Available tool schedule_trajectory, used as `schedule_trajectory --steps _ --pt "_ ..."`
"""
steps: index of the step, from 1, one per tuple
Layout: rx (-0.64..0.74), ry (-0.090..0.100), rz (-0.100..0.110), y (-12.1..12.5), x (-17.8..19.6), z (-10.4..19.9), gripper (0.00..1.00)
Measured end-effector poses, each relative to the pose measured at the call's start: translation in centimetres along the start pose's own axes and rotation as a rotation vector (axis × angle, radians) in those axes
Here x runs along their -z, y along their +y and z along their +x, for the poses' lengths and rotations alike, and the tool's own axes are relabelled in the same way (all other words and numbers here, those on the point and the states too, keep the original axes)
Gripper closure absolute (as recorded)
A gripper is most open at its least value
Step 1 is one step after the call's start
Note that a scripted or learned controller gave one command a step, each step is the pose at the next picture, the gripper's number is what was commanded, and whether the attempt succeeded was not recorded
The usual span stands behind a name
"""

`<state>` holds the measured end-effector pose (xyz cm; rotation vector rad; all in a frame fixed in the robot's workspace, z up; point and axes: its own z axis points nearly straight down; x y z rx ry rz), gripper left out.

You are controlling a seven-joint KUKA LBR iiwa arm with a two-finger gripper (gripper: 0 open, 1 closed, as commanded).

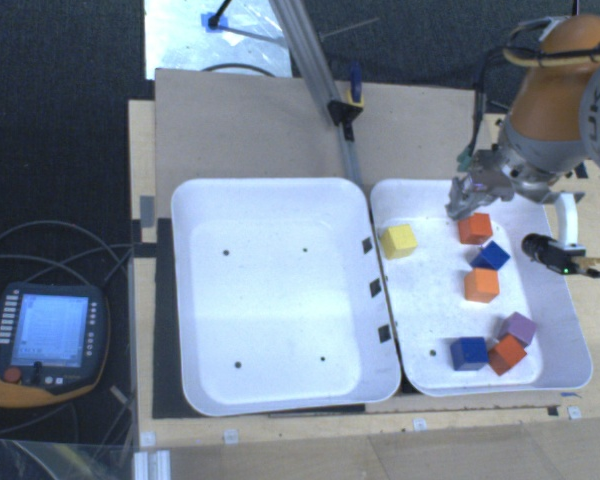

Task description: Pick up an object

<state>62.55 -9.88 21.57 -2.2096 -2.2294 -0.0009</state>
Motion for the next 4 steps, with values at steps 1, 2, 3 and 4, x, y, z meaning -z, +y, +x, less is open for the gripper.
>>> schedule_trajectory --steps 1,2,3,4 --pt "0.0 0.0 -0.002 -2.2 1.2 4.2 1.0" --pt "0.002 0.001 -0.001 -3.8 1.8 9.3 1.0" --pt "0.0 0.0 0.001 -6.3 0.7 13.7 1.0" --pt "0.002 0.001 -0.001 -9.1 2.1 18.1 1.0"
